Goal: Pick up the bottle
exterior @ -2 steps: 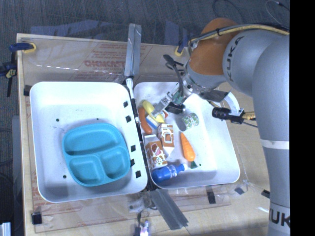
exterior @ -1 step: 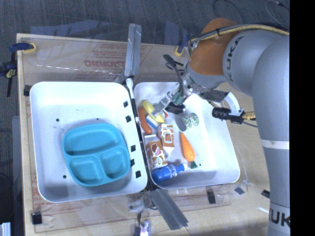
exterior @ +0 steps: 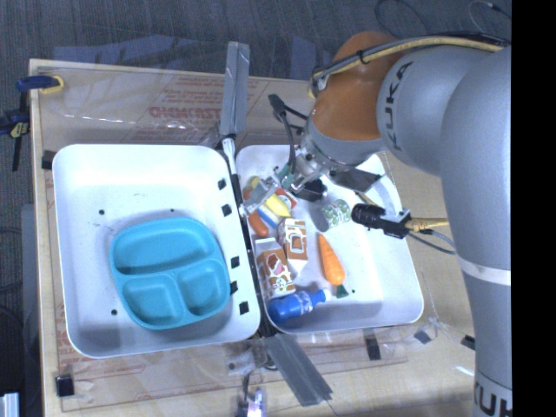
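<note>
Bottle: blue bottle (exterior: 294,305) lies on its side at the near edge of the right bin (exterior: 395,298), close to the divider between the two bins, cap pointing right toward the carrot (exterior: 330,261); nothing grips it.
Jaws: gripper (exterior: 295,176) sits low over the far part of the right bin, well apart from the bottle; whether the jaws are released or clenched I cannot tell, as the wrist and cabling cover them.
Clutter under the jaws: a yellow piece (exterior: 280,204) and an orange piece (exterior: 258,224) just beside the gripper; a greenish clear object (exterior: 336,211) to its right, too blurred to name.
Risk, wrong pick: a descent from here would likely meet the yellow or orange piece, not the bottle, because the gripper stands above that pile.
Risk, slip: the bottle looks round and smooth, probably hard plastic, so a pinch across its body could roll or squirt it toward the bin wall.
Risk, crowding: a printed carton (exterior: 276,272) touches or nearly touches the bottle on its far side; a finger could land on it.
Cartons: two small boxes, flat-sided, glossy print, the second carton (exterior: 295,237) farther in.
Carrot: tapered, orange, matte, green tip.
Left bin (exterior: 87,181): holds a blue divided tray (exterior: 169,272), smooth moulded plastic with three compartments.
Counter (exterior: 130,85): pale board under a clear, shiny sheet.
</note>
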Robot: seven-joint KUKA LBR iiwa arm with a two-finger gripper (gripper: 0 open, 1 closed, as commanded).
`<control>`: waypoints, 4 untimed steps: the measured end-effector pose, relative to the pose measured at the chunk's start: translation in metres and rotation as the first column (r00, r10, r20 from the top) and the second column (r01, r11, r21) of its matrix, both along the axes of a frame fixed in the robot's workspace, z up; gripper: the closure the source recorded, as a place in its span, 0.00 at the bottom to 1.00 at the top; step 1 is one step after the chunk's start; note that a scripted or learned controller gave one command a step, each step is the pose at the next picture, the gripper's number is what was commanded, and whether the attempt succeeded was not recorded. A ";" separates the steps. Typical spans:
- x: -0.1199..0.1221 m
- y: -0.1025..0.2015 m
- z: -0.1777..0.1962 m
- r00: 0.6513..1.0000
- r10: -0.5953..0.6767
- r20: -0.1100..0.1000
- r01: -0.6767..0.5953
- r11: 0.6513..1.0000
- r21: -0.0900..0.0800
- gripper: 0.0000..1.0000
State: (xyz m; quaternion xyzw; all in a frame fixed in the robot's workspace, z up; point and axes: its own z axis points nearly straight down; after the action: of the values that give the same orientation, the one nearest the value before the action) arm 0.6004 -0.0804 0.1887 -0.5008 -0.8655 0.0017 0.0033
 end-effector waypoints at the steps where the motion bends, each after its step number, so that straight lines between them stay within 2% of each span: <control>1: -0.081 0.074 0.090 0.965 -0.261 0.002 0.261 0.965 -0.003 0.00; 2: -0.121 0.131 0.035 0.963 -0.269 -0.001 0.269 0.963 -0.005 0.00; 3: -0.125 0.123 -0.001 0.887 -0.463 -0.003 0.463 0.887 -0.007 0.00; 4: -0.091 0.125 -0.001 0.695 -0.719 0.002 0.719 0.695 -0.008 0.00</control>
State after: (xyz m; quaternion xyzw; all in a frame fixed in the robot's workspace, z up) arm 0.5092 0.0451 0.1878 -0.7989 -0.6015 0.0039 0.0022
